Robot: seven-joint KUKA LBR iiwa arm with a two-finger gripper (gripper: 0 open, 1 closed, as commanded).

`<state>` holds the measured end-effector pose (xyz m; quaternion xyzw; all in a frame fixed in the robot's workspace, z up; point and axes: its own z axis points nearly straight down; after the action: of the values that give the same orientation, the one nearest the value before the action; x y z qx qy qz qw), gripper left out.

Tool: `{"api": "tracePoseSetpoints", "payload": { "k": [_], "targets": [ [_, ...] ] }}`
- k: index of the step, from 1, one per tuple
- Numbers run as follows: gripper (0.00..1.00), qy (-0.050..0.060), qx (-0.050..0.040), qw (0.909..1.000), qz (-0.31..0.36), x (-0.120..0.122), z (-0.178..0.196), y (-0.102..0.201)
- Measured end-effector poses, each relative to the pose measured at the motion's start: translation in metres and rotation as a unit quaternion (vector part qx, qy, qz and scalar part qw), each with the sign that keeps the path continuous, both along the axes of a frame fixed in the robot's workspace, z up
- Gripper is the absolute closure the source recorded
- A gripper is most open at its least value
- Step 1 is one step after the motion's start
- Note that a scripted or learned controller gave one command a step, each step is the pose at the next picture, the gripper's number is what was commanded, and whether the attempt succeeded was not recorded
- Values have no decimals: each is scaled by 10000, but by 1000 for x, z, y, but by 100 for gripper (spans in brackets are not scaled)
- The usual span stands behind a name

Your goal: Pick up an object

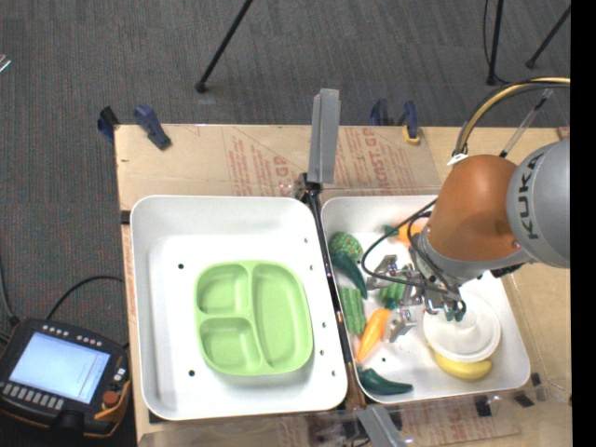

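Tool (pixel 407 298) hangs low inside the right shallow white bin (pixel 514 372), above an orange plastic carrot (pixel 372 333). Opening width cannot be determined. A green divided plastic plate (pixel 252 318) lies in the left white bin (pixel 149 250).

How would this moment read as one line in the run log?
arm: over right bin | claw: low among toy vegetables, beside orange carrot | grasp: none visible | left bin: green divided plate

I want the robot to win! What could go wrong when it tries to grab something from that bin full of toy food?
1. The toys crowd together: the carrot, cucumber and corn lie close, so the hand might nudge one aside.
2. The banana sits tucked against the white bowl, making it hard to grip.
3. The arm hides what lies beneath it.
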<state>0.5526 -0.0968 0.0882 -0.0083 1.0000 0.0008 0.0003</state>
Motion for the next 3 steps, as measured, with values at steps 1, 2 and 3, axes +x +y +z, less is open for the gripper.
{"api": "tracePoseSetpoints", "payload": {
  "k": [1, 2, 3],
  "targets": [
    [0, 15, 0, 9985, -556, -44, 0, 13],
    [100, 13, 3, 9986, -522, -44, 9, 14],
    [100, -15, -13, 9936, -1128, -53, 1, 13]
  ]
}}
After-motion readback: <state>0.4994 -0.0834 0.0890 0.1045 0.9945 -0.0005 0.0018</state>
